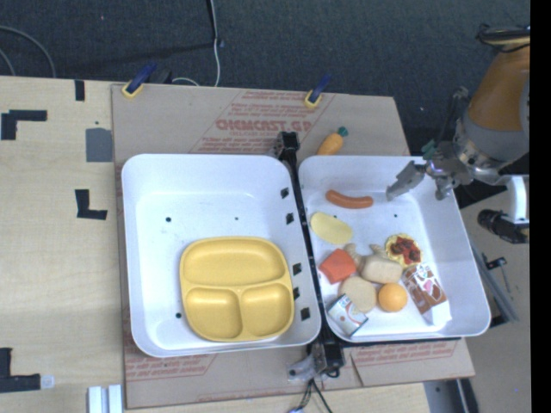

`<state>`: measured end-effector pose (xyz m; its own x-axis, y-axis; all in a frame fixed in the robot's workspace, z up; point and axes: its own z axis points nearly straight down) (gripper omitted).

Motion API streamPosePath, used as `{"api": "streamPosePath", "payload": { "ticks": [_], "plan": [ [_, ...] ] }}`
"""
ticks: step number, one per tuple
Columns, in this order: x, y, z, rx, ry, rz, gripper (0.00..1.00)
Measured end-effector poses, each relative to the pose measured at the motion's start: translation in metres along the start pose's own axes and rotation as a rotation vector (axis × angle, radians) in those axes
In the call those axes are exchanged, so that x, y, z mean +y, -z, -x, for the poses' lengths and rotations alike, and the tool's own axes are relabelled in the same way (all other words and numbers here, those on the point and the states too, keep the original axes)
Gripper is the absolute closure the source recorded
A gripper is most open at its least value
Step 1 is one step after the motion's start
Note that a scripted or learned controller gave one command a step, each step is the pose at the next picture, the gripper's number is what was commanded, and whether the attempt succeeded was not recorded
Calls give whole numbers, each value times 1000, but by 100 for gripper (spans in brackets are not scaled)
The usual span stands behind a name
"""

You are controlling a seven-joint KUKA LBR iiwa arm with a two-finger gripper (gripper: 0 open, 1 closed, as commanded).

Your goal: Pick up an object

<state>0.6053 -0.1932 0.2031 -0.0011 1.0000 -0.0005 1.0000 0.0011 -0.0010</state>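
My claw [419,181] hangs open over the right bin's [465,256] top edge, gripping nothing. I see the sausage [349,200] just left. Yellow tray [237,286] in left bin [151,231].

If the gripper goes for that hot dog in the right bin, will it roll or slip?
The hot dog looks round and smooth, so it may roll sideways or slip. It lies alone, apart from the pile, so little would stop it.
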Motion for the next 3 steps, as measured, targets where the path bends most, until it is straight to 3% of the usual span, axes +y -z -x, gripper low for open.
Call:
{"api": "streamPosePath", "payload": {
  "ticks": [1,2,3],
  "plan": [
    [14,-64,-64,4,6,-6,0],
    [57,-122,-82,0,4,-1,0],
    [56,-108,-81,0,2,0,100]
  ]
}}
